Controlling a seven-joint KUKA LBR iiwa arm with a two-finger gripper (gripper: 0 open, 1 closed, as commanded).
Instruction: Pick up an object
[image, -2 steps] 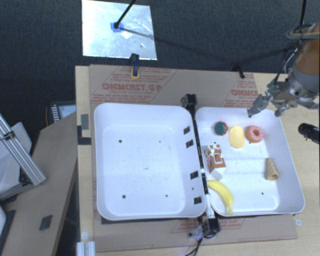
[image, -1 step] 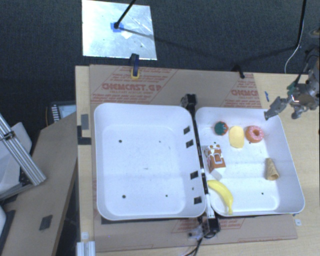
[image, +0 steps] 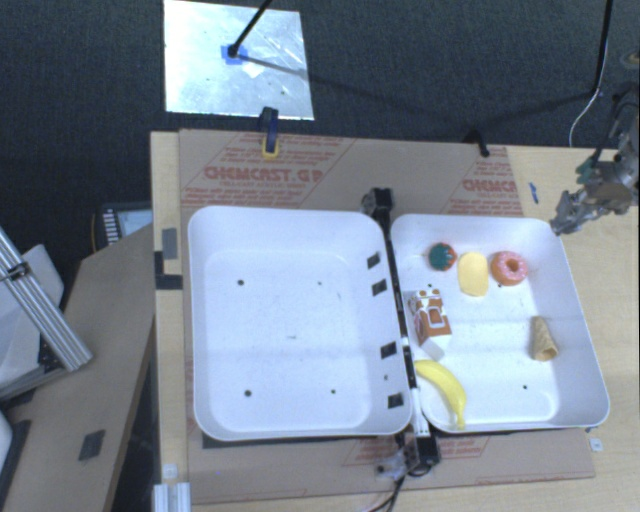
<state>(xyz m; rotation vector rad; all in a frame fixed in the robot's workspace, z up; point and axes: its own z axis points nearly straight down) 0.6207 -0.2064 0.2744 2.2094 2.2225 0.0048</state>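
The hand (image: 568, 213) hangs outside the right bin's (image: 575, 300) far right corner (grip unreadable), clear of the doughnut (image: 509, 268) and banana (image: 445, 388).

Gripper (image: 566, 221) at the view's right edge (small, blurred), wrist above it, pointing down-left.

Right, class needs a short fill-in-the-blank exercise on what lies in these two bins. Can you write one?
1. The banana lies in the ____ bin as the camera sees it.
2. The pink-iced doughnut lies just right of the ____ lemon-shaped toy.
3. The gripper hangs outside that bin, near its far ____ corner.

Missing words: right; yellow; right
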